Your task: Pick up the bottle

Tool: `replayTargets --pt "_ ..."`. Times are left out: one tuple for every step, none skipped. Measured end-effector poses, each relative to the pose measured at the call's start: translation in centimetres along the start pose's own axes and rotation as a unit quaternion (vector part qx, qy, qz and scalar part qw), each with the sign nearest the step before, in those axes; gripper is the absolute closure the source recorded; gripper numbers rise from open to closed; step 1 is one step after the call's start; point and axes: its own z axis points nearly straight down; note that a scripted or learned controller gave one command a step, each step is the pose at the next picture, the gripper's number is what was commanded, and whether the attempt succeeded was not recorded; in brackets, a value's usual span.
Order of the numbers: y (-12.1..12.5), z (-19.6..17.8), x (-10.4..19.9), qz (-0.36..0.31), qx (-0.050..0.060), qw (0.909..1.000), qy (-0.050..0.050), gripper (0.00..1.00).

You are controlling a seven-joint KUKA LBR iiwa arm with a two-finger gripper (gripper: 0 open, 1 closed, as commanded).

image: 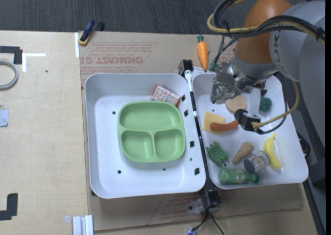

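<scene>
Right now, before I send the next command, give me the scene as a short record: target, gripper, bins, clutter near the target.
target: green bottle, lying on its side at the near edge of the right bin
gripper: over the far part of the right bin, well away from the bottle
gripper state: cannot tell
beside target: can, banana, cone, green toy
left bin: holds a green divided plate
outside bins: carrot
</scene>
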Motion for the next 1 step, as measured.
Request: replayTargets --pt "-8.33 0.01 5.59 0.068 0.0 0.9977 0.0 1.0"
